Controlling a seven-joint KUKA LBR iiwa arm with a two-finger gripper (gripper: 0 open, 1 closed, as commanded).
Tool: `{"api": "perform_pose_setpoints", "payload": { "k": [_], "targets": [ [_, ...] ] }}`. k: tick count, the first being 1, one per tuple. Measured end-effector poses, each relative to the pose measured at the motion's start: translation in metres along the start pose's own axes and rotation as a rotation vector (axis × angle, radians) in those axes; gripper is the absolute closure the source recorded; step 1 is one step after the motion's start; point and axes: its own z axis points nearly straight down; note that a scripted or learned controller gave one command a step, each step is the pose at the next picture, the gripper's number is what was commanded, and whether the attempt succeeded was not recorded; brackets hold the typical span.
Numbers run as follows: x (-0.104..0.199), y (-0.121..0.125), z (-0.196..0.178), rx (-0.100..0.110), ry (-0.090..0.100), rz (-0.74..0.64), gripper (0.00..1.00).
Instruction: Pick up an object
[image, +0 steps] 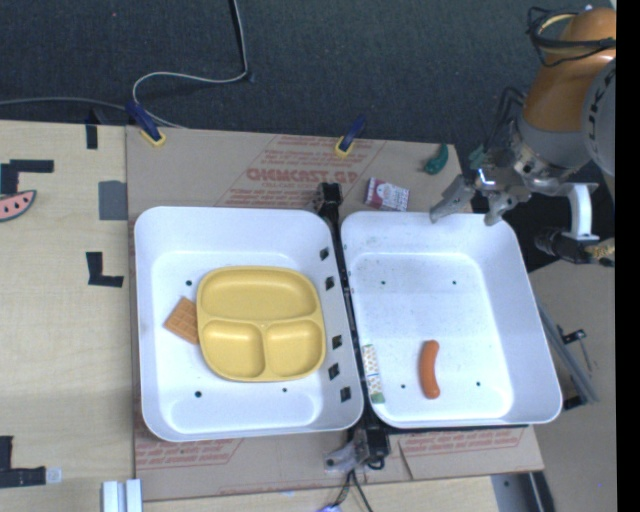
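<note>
Gripper (467, 208) of the grey arm, seen at the upper right of the frame: its two fingers stand spread apart with nothing between them, poised over the far rim of the right bin (520, 260), at that bin's upper edge. Above it, the orange band (560, 95) of the wrist rises toward the frame's top right corner. Within the right bin, toward the lower middle of its floor, lies a small orange sausage (430, 369), lengthwise up and down in the picture and well apart from the gripper. A small printed card (371, 372) rests against the bin's left wall, near the sausage. The left bin (160, 240), in the centre left of the frame, holds a yellow compartment plate (262, 323) with a brown cracker (182, 320) tucked at its left edge. Progress, as judged: no object is yet grasped; approach, descent, closure and lift all remain to be done.
</note>
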Motion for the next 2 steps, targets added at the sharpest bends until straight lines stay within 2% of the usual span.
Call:
{"api": "perform_pose_setpoints", "payload": {
  "k": [1,2],
  "targets": [
    [0.022,-0.038,0.141,0.003,0.001,0.0,0.0],
    [0.042,-0.086,0.154,-0.004,-0.001,0.001,0.0]
  ]
}}
